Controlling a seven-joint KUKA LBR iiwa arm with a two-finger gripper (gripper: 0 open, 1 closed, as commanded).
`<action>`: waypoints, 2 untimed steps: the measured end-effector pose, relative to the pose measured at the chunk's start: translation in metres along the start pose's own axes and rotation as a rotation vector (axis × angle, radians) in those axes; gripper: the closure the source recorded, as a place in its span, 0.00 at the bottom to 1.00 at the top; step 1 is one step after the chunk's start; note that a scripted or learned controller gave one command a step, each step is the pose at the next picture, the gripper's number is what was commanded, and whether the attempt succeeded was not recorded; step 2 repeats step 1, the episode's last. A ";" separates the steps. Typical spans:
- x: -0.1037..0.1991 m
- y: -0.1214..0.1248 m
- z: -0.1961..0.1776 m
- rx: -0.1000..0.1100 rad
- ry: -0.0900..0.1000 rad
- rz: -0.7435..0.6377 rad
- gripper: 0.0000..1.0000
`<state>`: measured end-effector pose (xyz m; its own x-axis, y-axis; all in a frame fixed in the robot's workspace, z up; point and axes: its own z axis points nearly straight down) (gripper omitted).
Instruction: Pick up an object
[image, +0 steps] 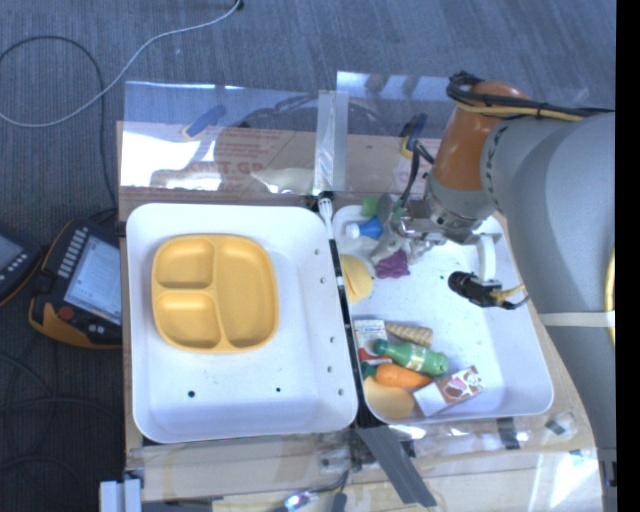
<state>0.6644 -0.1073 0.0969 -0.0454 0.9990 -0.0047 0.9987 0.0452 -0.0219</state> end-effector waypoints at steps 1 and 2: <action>0.062 -0.024 -0.086 -0.019 0.005 0.065 1.00; 0.062 -0.024 -0.086 -0.019 0.005 0.065 1.00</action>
